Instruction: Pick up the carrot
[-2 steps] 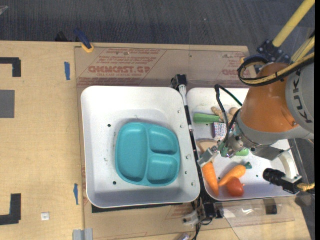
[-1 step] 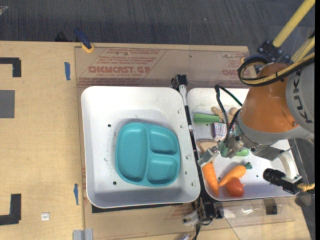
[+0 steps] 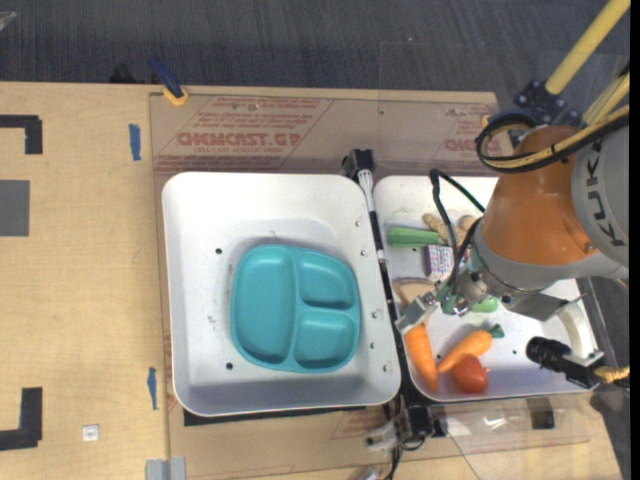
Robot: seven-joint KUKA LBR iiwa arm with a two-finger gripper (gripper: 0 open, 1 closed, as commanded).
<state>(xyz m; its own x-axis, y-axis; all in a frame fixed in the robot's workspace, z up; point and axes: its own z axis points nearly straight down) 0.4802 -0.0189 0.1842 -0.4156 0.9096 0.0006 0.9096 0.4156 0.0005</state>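
A: Gripper [image 3: 455, 298] state?

B: Can't be told; it's hidden under the grey wrist and orange band. It's seen low over the right bin [image 3: 560, 368], mid-left area.

A: Materials nearby?

B: Smooth white plastic bins w/ rounded corners. A carrot [image 3: 421, 358] is seen just below-left of the gripper, apart from it: matte orange, tapered.

A: Axis?

B: Long axis runs approx. top to bottom of view, slightly slanted; thick end toward the gripper, tip toward the near rim. It's laid by the bin's left wall.

A: Else?

B: A 2nd orange tapered piece [image 3: 468, 348] is angled beside it, w/ a glossy red item [image 3: 470, 376] touching. A teal divided plate [image 3: 297, 308] is held in the left bin [image 3: 200, 228].
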